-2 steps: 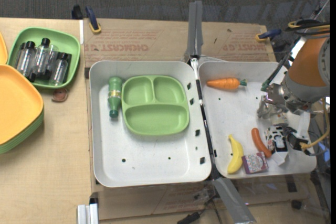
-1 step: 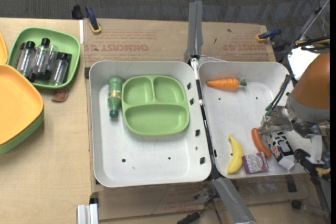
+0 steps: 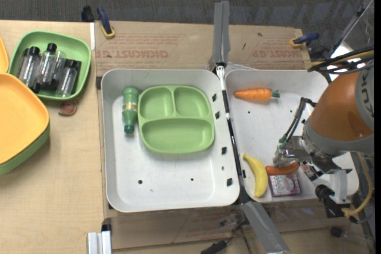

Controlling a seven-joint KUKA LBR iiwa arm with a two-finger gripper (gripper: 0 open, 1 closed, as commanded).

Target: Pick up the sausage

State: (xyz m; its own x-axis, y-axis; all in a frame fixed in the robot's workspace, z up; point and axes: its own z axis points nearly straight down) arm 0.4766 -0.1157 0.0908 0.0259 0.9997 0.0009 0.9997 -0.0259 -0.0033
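The sausage (image 3: 282, 169) lies flat on the floor of the right bin (image 3: 262, 122), just right of the banana (image 3: 257, 174), so it is not lifted yet. The gripper (image 3: 288, 153) sits right above it, touching or nearly so; whether its fingers are spread or closed I cannot tell. Grasping and raising seem left. The sausage looks smooth, reddish and short; the banana is curved and glossy yellow.

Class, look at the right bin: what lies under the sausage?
The sausage lies partly on a purple packet, beside the banana. The arm covers the sausage's right end, so whatever lies beneath that part cannot be seen.
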